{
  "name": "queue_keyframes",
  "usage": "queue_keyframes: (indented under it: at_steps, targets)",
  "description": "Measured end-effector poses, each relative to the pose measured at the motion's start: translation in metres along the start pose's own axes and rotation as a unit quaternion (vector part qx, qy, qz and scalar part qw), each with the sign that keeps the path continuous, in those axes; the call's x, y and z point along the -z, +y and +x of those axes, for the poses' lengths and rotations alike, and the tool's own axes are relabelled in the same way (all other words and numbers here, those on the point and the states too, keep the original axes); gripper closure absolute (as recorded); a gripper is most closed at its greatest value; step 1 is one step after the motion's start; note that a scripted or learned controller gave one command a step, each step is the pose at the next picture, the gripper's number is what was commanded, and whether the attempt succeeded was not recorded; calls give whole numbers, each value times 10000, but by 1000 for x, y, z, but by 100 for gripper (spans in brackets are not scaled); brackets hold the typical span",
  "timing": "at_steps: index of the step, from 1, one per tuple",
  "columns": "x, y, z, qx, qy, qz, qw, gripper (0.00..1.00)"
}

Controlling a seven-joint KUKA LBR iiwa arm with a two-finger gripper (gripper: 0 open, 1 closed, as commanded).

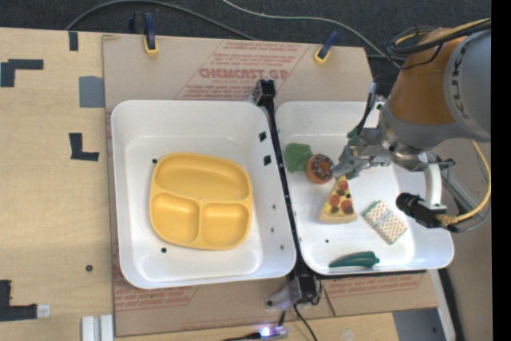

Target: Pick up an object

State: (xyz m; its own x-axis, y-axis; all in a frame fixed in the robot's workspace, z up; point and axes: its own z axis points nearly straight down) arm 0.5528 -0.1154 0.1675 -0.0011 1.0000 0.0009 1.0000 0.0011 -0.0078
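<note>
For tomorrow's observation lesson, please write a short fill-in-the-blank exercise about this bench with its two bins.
1. The yellow tray has ____ compartments.
2. The pizza slice lies in the ____ bin.
3. The pincer hovers beside the ____.
4. The long pepper near the front wall is ____.

Missing words: three; right; doughnut; green

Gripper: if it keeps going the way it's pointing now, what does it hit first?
Probably the doughnut. The gripper points left and down in the right bin, its tip just beside the doughnut and above the pizza slice. Depth is unclear from this slanted view.
</note>
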Motion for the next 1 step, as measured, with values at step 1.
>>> queue_keyframes:
  at_steps: [1]
  targets:
    - [-56,-3,11,-1,1,-1,10000,0]
